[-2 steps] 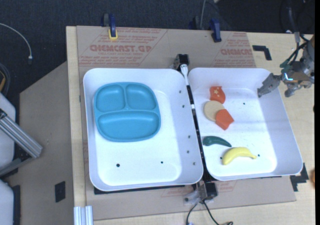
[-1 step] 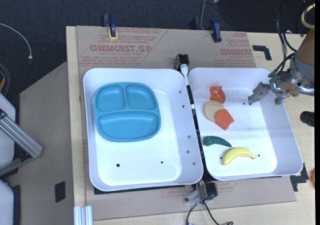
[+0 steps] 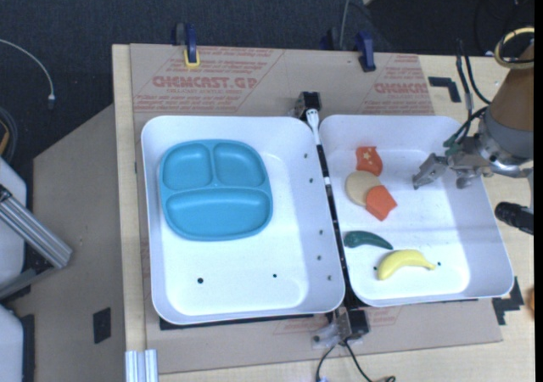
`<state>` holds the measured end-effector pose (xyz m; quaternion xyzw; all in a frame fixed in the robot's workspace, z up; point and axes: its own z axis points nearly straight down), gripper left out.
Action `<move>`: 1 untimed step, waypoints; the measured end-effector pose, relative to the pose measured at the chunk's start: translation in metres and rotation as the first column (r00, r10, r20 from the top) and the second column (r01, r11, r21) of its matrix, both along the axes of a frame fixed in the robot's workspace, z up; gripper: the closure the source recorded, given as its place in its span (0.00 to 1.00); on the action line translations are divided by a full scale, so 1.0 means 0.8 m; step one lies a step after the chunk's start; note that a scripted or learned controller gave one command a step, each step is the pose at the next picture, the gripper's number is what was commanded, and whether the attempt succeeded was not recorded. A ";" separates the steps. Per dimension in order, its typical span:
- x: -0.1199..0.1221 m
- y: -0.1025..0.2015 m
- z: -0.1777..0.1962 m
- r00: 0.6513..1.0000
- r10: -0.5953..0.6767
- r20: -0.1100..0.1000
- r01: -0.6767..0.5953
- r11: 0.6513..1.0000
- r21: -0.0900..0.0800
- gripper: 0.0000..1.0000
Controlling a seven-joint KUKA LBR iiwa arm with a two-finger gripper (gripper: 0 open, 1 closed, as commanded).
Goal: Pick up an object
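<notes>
The two-finger tool [image 3: 441,170] is seen with fingers spread, gripping nothing, inside the right white bin [image 3: 484,278]. The nearest object, an orange-red plastic block [image 3: 380,201], lies at its eight o'clock, near.

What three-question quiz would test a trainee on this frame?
1. True or false: the blue divided plate lies in the right bin.
2. Which item lies nearest the right bin's front edge: A) banana B) green pepper C) beige round piece?
3. Over which bin is the gripper?

Key: 1 false, it lies in the left bin; 2 A; 3 the right bin.
</notes>
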<state>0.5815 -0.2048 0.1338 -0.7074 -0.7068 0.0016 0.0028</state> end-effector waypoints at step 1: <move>0.002 0.000 0.018 1.000 0.001 0.009 -0.001 1.000 -0.003 1.00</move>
